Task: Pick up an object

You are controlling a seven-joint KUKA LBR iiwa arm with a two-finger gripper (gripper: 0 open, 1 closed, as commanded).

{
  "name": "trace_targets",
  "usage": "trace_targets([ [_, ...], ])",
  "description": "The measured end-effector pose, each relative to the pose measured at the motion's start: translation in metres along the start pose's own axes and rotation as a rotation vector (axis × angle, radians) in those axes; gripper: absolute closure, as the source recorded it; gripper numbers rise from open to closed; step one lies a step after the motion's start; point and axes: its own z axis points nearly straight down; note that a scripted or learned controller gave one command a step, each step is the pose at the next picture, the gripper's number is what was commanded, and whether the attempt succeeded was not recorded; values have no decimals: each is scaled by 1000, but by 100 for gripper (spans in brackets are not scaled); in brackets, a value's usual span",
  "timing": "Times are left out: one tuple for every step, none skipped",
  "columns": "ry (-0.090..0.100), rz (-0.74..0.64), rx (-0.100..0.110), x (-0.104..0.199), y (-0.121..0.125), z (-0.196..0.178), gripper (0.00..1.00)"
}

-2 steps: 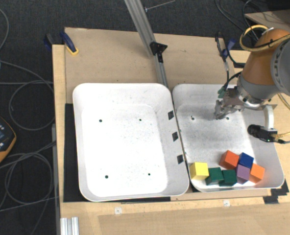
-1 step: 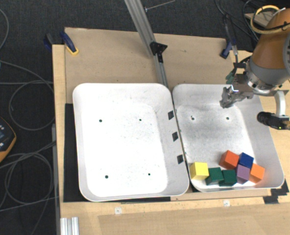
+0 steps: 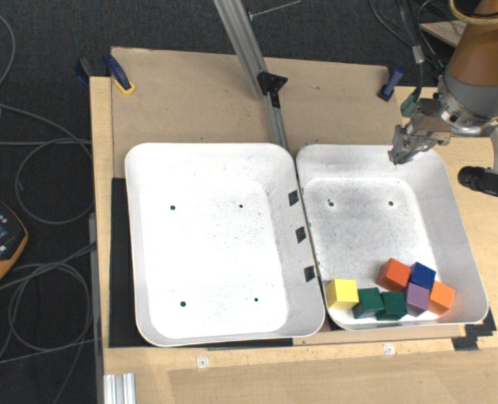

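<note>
Several small blocks lie clustered at the near edge of the right bin: a yellow block, two green blocks, an orange-red block, a blue block, a purple block and an orange block. My gripper hangs over the far right rim of the right bin, well away from the blocks. Nothing shows between its fingertips, which look close together.
The left bin sits beside the right one on the wooden bench. A slanted metal pole rises from between the bins at the back. Blue clamps hold the board's far corners. Cables lie on the floor at left.
</note>
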Motion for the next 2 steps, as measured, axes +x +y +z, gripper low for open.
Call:
trace_targets([
  [1,1,6,0,1,-6,100],
  [5,-4,10,58,-7,-16,100],
])
